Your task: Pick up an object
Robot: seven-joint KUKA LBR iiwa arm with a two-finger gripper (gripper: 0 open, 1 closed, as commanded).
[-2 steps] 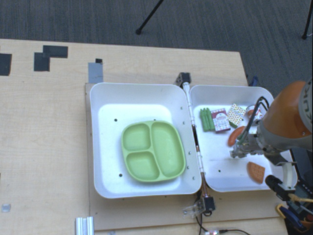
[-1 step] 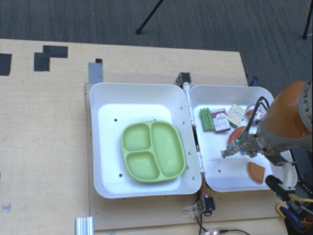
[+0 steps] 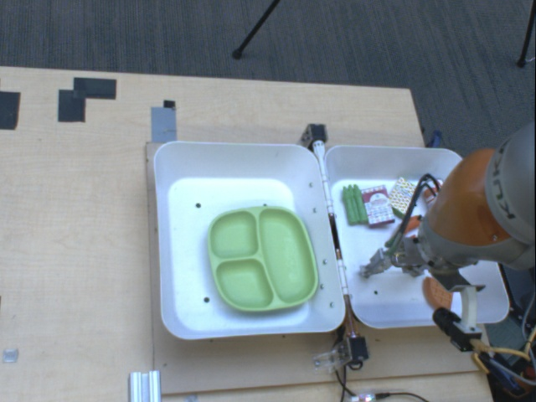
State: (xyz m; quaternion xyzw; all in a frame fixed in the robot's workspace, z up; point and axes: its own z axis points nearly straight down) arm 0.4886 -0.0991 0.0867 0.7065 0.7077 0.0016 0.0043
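Dark grey carpet with a fine ribbed texture covers the floor at the top of the view, and a thin black stand leg (image 3: 266, 15) crosses it. Below it lies the surface (image 3: 75, 224), a flat board of pale wood with a few dark square marks near its 10 o'clock corner.

Two shallow white bins of smooth plastic with rounded corners sit side by side on it. The left bin (image 3: 180, 224) holds one light green divided plate (image 3: 262, 259), oval, smooth and matte, with three compartments: two small ones on its left side and one long one on its right side.

The right bin (image 3: 368, 304) holds a small group of objects at its 12 o'clock part. There is one green ribbed piece (image 3: 354, 203) that looks like a few sticks joined together, one small dark red packet (image 3: 377, 207) touching its right side, and one pale patterned packet (image 3: 402, 194) at 1 o'clock of that. One orange-red object (image 3: 435, 292) shows at 5 o'clock of the bin, partly hidden under the arm; I cannot tell what it is.

The arm (image 3: 473, 212), grey with a glossy orange band, reaches over the right bin. Its claw (image 3: 374, 266) is metallic, low near the bin's floor in the middle. If the claw is wide or narrow, I cannot tell, and no object is visible between its tips.
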